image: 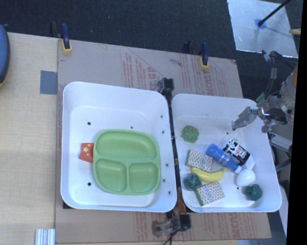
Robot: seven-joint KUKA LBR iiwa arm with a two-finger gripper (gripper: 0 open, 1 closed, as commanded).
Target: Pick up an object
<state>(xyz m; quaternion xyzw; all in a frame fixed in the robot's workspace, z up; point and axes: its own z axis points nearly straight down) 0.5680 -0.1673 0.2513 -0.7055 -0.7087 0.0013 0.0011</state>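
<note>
The gripper [241, 122], its opening not discernible, is poised above the right bin [274, 198]; nothing is yet lifted.

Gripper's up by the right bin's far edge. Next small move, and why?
Probably ease the gripper down and toward the near side, over the blue bottle. It sits above the clutter in the right bin, with bare floor beneath it, and the bottle with the black-and-white carton lies closest.

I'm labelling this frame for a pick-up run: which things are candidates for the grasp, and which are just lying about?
Candidates, right bin:
gripper
blue bottle
banana
white egg
cow-print carton

Lying about:
green divided tray
red card
blue clamps
</note>
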